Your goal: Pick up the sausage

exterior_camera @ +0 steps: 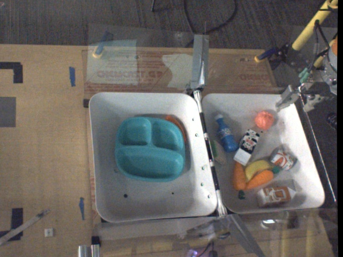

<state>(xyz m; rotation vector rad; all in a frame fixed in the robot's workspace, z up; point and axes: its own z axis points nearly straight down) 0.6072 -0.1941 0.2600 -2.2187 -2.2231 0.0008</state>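
The sausage (238,176) is a short orange-brown piece lying upright in the view in the right bin (305,143), near its front left. It touches a yellow banana (257,167) and an orange carrot (261,179) on its right. My gripper (298,96) hangs over the bin's far right corner, well away from the sausage. It is open, and nothing is between its fingers.
The right bin also holds a blue bottle (225,133), a cow-patterned carton (247,145), a pink ball (264,119), a small can (283,159) and a brown carton (276,195). In the left bin (107,191) a teal divided plate (151,148) lies over something orange (177,123).
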